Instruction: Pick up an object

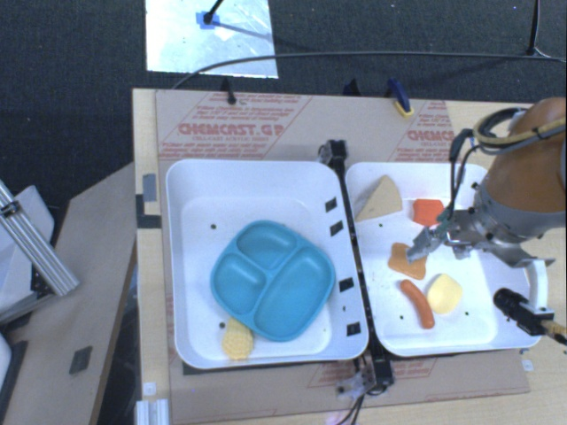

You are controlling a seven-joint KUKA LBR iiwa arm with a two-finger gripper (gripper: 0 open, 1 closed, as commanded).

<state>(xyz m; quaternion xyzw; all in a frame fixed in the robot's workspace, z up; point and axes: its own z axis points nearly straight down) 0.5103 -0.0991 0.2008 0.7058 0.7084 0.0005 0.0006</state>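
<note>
The end effector [418, 251] sat low in the right white bin [478, 333], its tip right over the flat orange wedge-shaped toy piece [401, 260], touching or just above it; could not tell which from this angle. Finger state could not be read either: the tip showed as one grey lump, with no gap or clamped item visible, so nothing could be claimed as held. The orange wedge looked like the likeliest target. It read as thin, light, rigid plastic, lying flat on the bin floor, so a top-down pinch would probably get little edge to bite and could skid on the smooth white surface. Best hold seemed to be across its narrow width, fingers straddling both edges. Neighbours in the same bin: a red-orange toy sausage [417, 302] just below it, a pale yellow rounded toy piece [445, 294] beside the sausage, a red-orange block [428, 211] above, and a tan cheese-like wedge [380, 199] near the bin's upper left corner. The sausage looked round and likely to roll; the tan wedge looked taller and easier to grip on its flat sides. The left white bin [190, 237] held a blue sectioned plastic plate [272, 278] and a small yellow corn-like toy [236, 339] touching the plate's lower edge. Both bins sat on the worktop [257, 127].
</note>
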